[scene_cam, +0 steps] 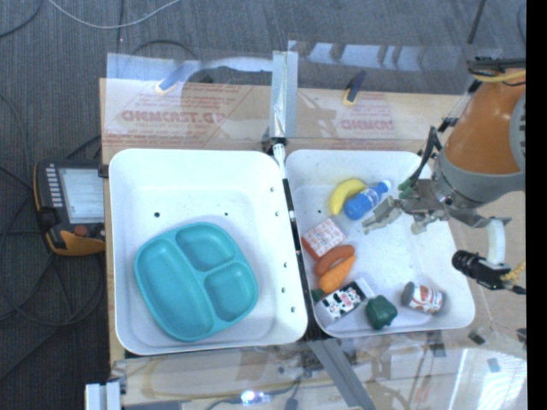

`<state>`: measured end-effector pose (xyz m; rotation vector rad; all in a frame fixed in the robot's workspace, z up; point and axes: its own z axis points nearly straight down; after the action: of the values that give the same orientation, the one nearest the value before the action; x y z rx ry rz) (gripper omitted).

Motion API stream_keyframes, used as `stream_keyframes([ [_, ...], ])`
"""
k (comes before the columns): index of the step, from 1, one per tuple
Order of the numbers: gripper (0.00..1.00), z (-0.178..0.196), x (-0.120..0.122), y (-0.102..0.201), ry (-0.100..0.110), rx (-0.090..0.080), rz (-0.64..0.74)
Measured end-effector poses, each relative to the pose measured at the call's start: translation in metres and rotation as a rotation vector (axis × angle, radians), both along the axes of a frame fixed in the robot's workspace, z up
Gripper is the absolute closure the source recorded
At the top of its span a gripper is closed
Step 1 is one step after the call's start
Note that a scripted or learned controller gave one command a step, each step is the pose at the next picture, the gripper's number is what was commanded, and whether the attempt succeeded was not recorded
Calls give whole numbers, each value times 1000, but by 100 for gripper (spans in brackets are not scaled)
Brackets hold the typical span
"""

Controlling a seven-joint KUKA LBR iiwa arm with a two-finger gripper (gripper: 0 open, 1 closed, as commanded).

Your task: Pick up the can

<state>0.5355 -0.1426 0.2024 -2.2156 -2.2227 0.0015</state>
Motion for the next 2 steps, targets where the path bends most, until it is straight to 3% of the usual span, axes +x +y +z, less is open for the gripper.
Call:
stream_keyframes([
  [1,0,-1,-37,-46,-2,-2,71],
  [2,0,-101,-50,-74,0,8,14],
])
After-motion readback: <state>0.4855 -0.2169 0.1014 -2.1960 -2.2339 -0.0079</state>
